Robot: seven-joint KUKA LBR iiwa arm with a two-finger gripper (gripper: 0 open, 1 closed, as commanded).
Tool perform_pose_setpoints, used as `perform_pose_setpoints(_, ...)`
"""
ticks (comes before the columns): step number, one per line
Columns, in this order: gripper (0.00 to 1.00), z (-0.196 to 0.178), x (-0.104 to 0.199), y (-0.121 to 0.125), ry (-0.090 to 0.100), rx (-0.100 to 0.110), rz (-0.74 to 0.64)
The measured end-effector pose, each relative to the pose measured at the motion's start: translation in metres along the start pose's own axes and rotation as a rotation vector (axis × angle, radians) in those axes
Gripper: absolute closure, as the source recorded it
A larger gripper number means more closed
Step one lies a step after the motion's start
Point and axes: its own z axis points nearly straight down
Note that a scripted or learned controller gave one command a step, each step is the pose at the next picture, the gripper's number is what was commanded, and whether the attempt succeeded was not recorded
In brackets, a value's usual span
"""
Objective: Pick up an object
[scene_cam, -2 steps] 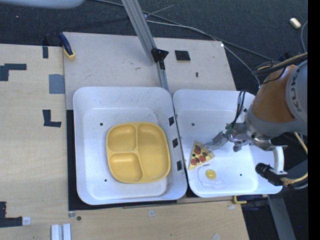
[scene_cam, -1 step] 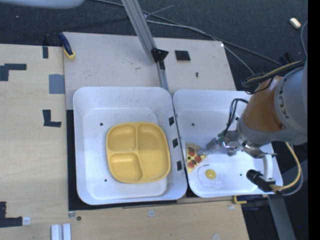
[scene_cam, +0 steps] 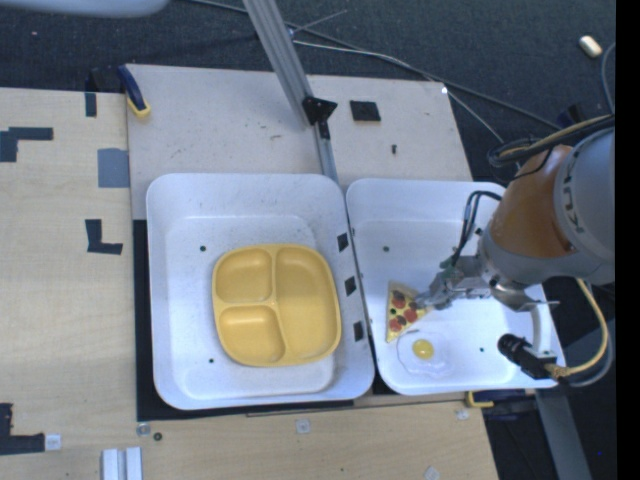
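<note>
A toy pizza slice [scene_cam: 402, 311] with red dots lies in the right bin [scene_cam: 420, 218], near its left wall. A toy fried egg [scene_cam: 423, 352] lies just below it, by the bin's front edge. My gripper [scene_cam: 441, 293] reaches in from the right and hangs low right beside the pizza slice's upper right corner; I cannot tell whether it touches the slice. The grey arm with its orange band [scene_cam: 530, 218] rises behind it.
The left bin [scene_cam: 180, 218] holds a yellow plate [scene_cam: 277, 303] with three compartments. A metal pole [scene_cam: 290, 58] slants down to the gap between the bins. Cables [scene_cam: 470, 218] trail along the arm over the right bin's far right corner.
</note>
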Motion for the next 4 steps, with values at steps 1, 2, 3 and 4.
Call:
perform_pose_setpoints(1,1.00,-0.056,-0.010,0.000,0.004,0.005,0.000)
perform_pose_setpoints(2,1.00,-0.108,-0.010,0.001,0.004,0.005,-0.001)
perform_pose_setpoints(3,1.00,-0.121,0.041,0.009,0.007,0.008,-0.006)
perform_pose_setpoints(4,1.00,-0.121,0.084,0.015,0.006,0.009,-0.006)
